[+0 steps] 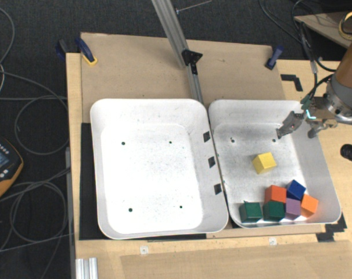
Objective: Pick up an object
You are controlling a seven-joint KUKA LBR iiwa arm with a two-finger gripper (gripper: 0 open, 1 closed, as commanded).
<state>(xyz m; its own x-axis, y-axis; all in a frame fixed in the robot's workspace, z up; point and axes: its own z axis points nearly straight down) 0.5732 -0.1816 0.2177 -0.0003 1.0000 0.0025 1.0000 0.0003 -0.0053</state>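
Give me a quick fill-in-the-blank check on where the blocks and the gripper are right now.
1. All the blocks lie in the ____ bin in the camera view.
2. The block lying apart from the cluster is ____.
3. The gripper is over the right bin and its fingers are ____.
4. The blue block sits in the cluster at that bin's ____ edge.

Missing words: right; yellow; open; near

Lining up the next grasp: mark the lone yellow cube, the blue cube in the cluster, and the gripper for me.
Yellow cube [264, 162], camera view, on its top face.
Blue cube [296, 188], camera view, on its top face.
Gripper [298, 128], camera view, midway between its two spread fingertips.
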